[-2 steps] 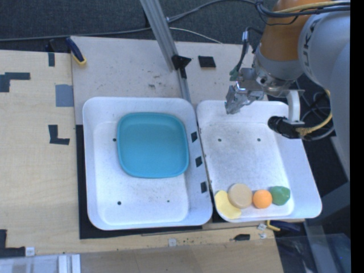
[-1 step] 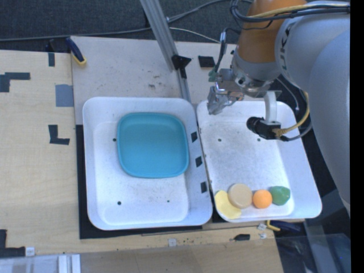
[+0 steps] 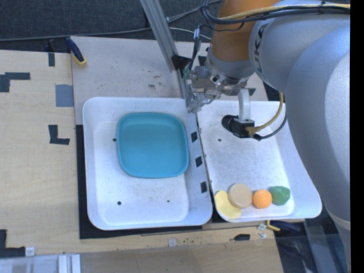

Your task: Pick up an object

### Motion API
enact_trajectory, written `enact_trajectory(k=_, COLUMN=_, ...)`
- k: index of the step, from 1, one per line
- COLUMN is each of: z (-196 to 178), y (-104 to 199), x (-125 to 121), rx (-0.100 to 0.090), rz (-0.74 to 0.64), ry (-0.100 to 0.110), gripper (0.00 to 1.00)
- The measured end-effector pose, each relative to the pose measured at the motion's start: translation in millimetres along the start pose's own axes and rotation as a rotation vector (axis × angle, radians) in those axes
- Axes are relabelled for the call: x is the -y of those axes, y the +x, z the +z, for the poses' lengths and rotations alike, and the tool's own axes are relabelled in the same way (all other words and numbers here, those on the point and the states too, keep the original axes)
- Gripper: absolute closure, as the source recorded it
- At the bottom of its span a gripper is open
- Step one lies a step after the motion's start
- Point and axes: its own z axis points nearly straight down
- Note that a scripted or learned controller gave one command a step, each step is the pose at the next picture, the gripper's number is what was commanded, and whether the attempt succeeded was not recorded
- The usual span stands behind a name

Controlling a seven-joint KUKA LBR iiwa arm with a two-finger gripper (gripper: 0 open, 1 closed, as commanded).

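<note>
A blue square plate [image 3: 152,144] lies flat in the left bin [image 3: 102,209]. Along the front edge of the right bin [image 3: 250,164] sit a yellow piece [image 3: 223,207], a tan round piece [image 3: 240,195], an orange ball [image 3: 261,199] and a green piece [image 3: 280,195], close together in a row. My gripper [image 3: 196,98] hangs over the back end of the divide between the two bins, beyond the plate's far right corner and far from the row of small pieces. Nothing shows in its grasp.
A black fitting with a yellow cable [image 3: 240,125] hangs from the wrist over the back of the right bin. A slanted metal post [image 3: 162,30] rises behind the bins. A yellow-tipped tool [image 3: 77,53] lies at the bench's back left.
</note>
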Motion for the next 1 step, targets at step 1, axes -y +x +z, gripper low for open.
enact_trajectory(k=1, z=19.8, y=48.3, x=-19.1, rx=0.001, rz=0.001, ry=0.002, gripper=1.0)
